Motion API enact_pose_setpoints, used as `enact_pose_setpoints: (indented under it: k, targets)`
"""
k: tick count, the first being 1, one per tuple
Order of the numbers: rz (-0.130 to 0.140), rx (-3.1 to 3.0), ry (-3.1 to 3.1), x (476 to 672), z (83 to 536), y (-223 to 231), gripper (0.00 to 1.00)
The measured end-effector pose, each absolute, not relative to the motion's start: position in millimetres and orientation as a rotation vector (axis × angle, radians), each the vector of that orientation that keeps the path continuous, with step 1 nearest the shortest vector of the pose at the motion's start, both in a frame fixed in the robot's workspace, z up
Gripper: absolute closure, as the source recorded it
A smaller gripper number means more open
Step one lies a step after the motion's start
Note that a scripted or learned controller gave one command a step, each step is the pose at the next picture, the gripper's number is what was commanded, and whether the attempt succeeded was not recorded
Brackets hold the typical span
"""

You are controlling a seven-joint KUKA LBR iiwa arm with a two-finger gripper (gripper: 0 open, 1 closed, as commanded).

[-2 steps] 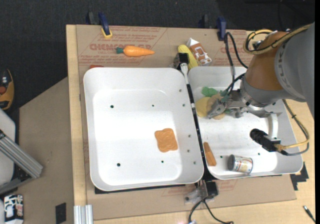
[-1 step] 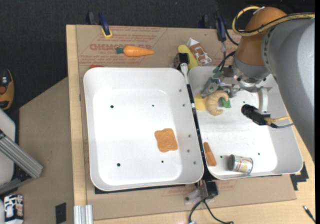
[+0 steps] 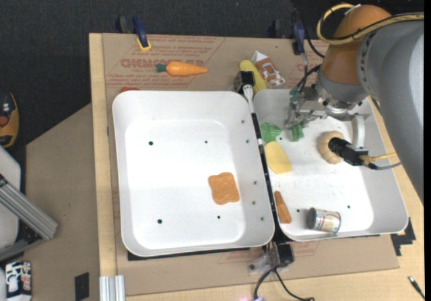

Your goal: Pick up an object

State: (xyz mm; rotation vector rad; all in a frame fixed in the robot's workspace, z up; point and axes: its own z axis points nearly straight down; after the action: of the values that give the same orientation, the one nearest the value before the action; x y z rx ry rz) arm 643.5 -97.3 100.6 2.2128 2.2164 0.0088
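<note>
Overhead: two white bins are sitting side by side on the surface [image 3: 101,158], touching along their inner walls.
Left bin [image 3: 135,178]: it is holding an orange patch-shaped piece [image 3: 223,188], lying flat near the bin's right wall, toward the front.
Right bin [image 3: 384,205]: it is carrying the rest of the loose things and the arm is reaching into its back part.
Arm [image 3: 350,44]: it is coming in from the right edge, orange band showing above the wrist.
Hand [image 3: 296,124]: it is hanging over the back-left corner of the right bin, just beside the green piece; whether its fingers are apart or closed, and whether anything is between them, I cannot tell.
Green piece [image 3: 271,133]: it is lying against the right bin's left wall, near the back.
Yellow block [image 3: 277,157]: it is lying just in front of the green piece, along the same wall.
Bagel [image 3: 331,146]: it is sitting mid-bin, partly covered by a black part of the arm.
Orange stick [image 3: 282,207]: it is lying near the front-left corner of the right bin.
Can [image 3: 323,219]: it is lying on its side near the front wall.
Carrot [image 3: 180,69]: it is resting on the surface behind the left bin.
Banana [image 3: 253,75]: it is lying on the surface at the bins' back junction.
</note>
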Motion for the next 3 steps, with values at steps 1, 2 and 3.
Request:
enact_pose_setpoints:
  k: [1,2,3]
  targets:
    - [0.019,2.205,2.228,669.9,191.8,-5.4,1.0]
    - [0.01,2.212,2.231,666.6,201.8,74.6,1.0]
    - [0.009,2.213,2.229,666.4,218.6,137.8,1.0]
